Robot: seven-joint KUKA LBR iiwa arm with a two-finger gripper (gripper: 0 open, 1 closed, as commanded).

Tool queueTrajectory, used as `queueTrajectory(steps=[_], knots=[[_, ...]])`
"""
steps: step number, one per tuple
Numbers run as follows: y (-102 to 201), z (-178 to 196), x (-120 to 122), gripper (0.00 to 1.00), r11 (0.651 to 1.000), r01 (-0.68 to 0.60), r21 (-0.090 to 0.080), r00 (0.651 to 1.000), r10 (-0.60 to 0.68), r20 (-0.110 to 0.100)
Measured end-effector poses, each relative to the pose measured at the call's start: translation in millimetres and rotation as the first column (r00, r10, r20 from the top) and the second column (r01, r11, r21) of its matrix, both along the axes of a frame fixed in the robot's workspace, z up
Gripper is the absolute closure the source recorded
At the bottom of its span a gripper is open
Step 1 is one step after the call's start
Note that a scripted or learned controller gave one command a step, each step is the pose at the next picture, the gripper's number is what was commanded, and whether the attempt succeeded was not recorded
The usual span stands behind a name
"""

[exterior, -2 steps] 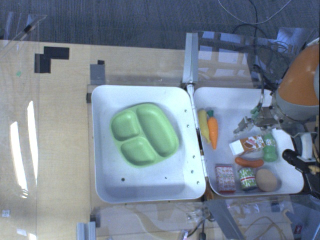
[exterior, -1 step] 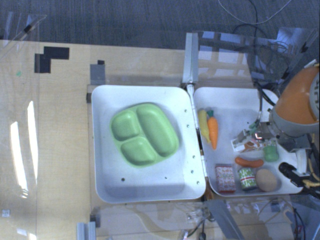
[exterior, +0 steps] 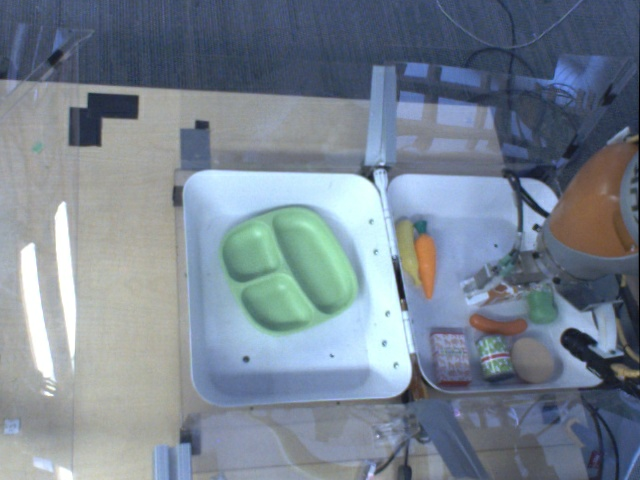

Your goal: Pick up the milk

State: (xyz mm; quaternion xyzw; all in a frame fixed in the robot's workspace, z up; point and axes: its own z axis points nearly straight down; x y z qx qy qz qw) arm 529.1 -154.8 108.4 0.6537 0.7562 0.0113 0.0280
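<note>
Potato [exterior: 535,361] at right bin's [exterior: 455,203] front edge; claw [exterior: 510,276] over milk [exterior: 492,286]; spread indiscernible.

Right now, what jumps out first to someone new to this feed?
The green divided plate stands out, alone in the left bin. The arm's orange band looms over the right bin, which holds a carrot beside a yellow item by its left wall, and a small carton, likely the milk, lying near the arm.
</note>
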Motion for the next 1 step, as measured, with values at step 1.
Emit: queueTrajectory(steps=[1], knots=[[1.9, 15.2, 5.9, 1.0, 1.0, -0.006, -0.001, 1.0, 0.006, 0.015]])
